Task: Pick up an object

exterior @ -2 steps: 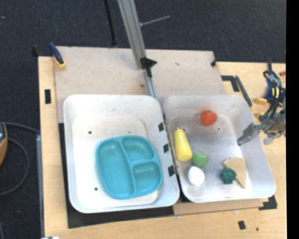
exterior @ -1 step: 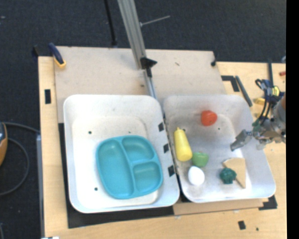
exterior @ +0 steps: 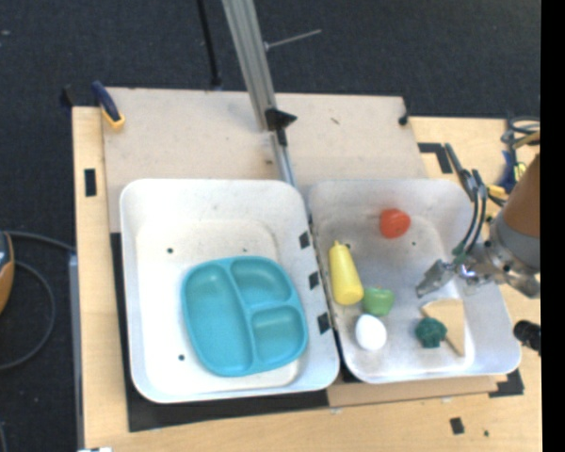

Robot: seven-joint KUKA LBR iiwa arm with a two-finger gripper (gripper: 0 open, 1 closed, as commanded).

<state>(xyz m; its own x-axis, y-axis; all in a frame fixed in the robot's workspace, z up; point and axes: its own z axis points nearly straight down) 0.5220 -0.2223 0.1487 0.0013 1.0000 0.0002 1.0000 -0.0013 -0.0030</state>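
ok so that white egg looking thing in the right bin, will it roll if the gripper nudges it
Probably. The white egg-shaped piece looks smooth and rounded, so a nudge would likely roll it. It sits against the yellow piece and near the bin wall, which may stop it. Its smooth curve could slip from the gripper.

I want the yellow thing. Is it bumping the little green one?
Touching. The camera view shows the yellow object's lower end pressed against the light green object, no bin floor between them.

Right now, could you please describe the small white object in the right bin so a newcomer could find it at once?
Look in the right bin, along its left wall. Below the yellow bottle and the small green piece, near the front edge, lies the white egg-shaped object. It is the only white, smooth, rounded item among coloured neighbours.
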